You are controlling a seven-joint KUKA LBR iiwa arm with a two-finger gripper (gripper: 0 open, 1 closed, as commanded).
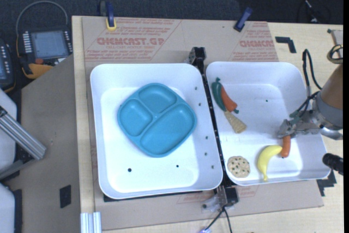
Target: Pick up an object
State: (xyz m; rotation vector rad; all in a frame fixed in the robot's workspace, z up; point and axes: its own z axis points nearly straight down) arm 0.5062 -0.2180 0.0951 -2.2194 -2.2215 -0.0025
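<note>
- Leftmost on the bench, the left bin [103,133] carries a blue divided plate [157,118], lying flat near its middle and well apart from the arm.
- Across the divider, the right bin [262,76] keeps the small things. A green and orange toy vegetable, read here as a pepper [223,96], lies by the bin's left wall, and a tan wedge [236,122] lies just below it, perhaps touching its tip.
- Lower in that bin, a cookie [238,166] sits near the front left corner. A banana [266,158] curves just to its right, close to the front wall.
- Right of the banana's upper end, a small orange piece [285,147] stands nearly on end, touching or almost touching the banana. It is the likely target.
- Directly above that piece, the gripper [288,130] reaches in from the right, low over the bin floor. Its fingers look drawn close together around the top of the orange piece, but the metal blurs there, so whether it truly pinches the piece or only hovers over it cannot be told.
- As a judgement, the task sits at the grasp itself: the approach is done and the piece appears to rest at floor level, so a firm closure and the lift are left.
</note>
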